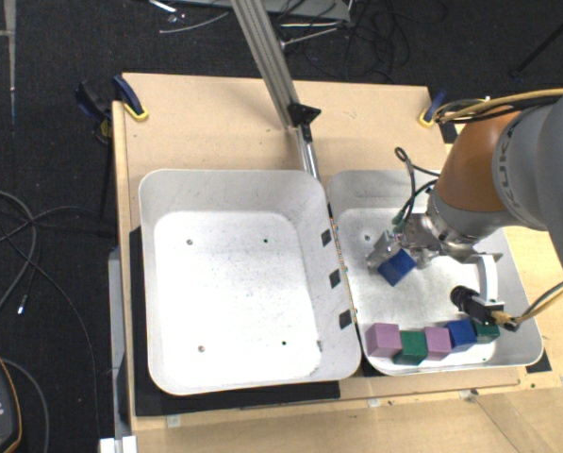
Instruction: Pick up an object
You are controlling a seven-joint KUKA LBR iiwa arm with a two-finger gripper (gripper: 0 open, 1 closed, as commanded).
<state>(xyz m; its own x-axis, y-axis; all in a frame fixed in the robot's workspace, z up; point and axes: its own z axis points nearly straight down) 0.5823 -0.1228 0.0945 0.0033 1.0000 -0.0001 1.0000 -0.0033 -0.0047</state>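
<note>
Blue block [396, 268] seen clamped in gripper [395, 256] over right bin [356, 192]; other blocks [430, 340] lined along near wall.

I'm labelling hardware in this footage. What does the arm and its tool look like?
The arm is a thick, rounded grey body with a broad orange band above the wrist. Dark cables loop from the wrist down toward the tool, which is a small grey metal piece. A yellow cable runs along the top of the arm.
</note>
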